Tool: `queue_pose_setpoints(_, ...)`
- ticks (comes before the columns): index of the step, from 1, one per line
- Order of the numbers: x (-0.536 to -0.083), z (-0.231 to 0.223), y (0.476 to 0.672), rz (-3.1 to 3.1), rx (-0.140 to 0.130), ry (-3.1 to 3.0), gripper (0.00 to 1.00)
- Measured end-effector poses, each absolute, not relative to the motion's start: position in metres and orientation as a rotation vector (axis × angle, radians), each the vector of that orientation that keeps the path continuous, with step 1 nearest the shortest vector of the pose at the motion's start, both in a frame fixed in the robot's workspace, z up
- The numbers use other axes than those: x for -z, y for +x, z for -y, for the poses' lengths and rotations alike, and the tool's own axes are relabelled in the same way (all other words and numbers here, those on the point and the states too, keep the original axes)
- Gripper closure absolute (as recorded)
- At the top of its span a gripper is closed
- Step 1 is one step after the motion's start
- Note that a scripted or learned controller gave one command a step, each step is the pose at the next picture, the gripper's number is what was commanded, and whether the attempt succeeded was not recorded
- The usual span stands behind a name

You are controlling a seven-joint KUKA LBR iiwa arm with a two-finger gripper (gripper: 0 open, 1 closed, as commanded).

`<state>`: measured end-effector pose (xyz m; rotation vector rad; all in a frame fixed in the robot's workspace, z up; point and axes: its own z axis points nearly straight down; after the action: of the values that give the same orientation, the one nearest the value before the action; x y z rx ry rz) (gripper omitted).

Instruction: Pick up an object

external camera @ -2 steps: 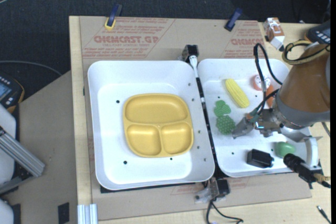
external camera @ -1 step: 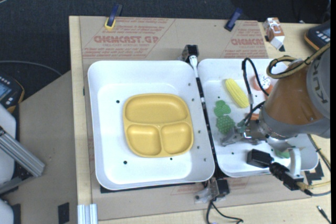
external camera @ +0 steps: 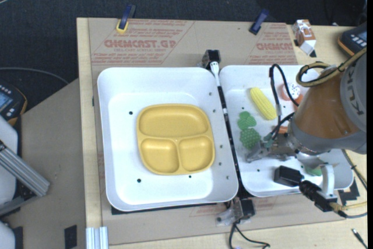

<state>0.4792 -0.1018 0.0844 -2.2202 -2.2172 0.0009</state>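
The bench point(external camera: 87, 125) is showing a flat, pale wooden top with a sheet of brown printed cardboard point(external camera: 175, 38) lying across its far edge, held by two clips. On it, two shallow white plastic bins with rounded corners are sitting side by side, touching along their inner rims. The left bin point(external camera: 116, 183) is carrying a smooth yellow tray point(external camera: 175, 138) with three moulded compartments, lying flat near the bin's centre. The arm point(external camera: 326, 114) is reaching in from the right edge of the bench, its thick rounded body, orange-brown in this light, bending down over the right bin point(external camera: 233, 81) and covering much of that bin's right side, with black cables looping around it. The gripper point(external camera: 260, 151) is pointing leftward and low, near the centre of the right bin; I cannot tell how it is set, since its tip is blurring into grey against the white floor. A bumpy yellow corn cob point(external camera: 263, 103) is lying slanted toward the far edge of the right bin. Two knobbly green pieces point(external camera: 247, 128) are lying close to the bin's left rim, the nearer one just beside the gripper's tip, and whether they are touching cannot be told.
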Motion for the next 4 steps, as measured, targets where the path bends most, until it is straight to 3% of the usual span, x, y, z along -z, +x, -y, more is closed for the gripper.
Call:
queue_pose_setpoints(1,-0.095,0.102,0.480,2.219,0.001,-2.223,1.00)
queue_pose_setpoints(3,-0.216,0.096,0.473,2.227,0.005,-2.224,1.00)
queue_pose_setpoints(4,-0.225,0.096,0.473,2.225,0.003,-2.223,1.00)
